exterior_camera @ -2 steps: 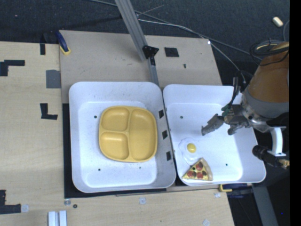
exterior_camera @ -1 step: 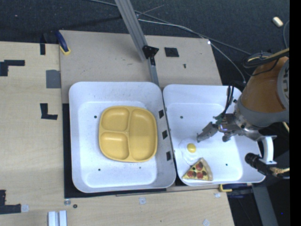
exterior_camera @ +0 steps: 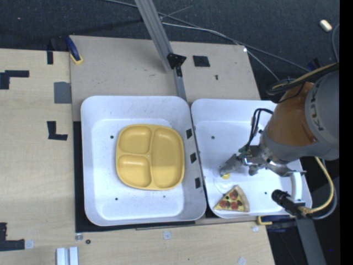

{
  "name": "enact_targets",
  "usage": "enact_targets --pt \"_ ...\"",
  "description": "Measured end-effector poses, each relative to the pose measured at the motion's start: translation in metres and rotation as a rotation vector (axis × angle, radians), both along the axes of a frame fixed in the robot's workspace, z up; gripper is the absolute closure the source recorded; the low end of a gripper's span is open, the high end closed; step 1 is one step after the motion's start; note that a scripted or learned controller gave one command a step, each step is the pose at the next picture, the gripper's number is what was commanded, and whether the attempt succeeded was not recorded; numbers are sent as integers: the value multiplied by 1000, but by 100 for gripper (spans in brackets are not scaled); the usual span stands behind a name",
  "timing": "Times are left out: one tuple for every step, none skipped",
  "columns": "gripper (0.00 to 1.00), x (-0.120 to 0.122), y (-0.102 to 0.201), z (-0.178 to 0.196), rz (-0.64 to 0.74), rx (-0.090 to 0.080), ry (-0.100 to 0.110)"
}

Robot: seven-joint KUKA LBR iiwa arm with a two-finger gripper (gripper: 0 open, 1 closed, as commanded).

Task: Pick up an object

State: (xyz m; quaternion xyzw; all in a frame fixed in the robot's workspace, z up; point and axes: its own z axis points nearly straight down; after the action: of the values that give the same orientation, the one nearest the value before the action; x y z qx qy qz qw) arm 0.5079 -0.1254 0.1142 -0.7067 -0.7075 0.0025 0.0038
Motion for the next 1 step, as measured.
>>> enact_targets --pt "100 1 0 13 1 -1 -4"
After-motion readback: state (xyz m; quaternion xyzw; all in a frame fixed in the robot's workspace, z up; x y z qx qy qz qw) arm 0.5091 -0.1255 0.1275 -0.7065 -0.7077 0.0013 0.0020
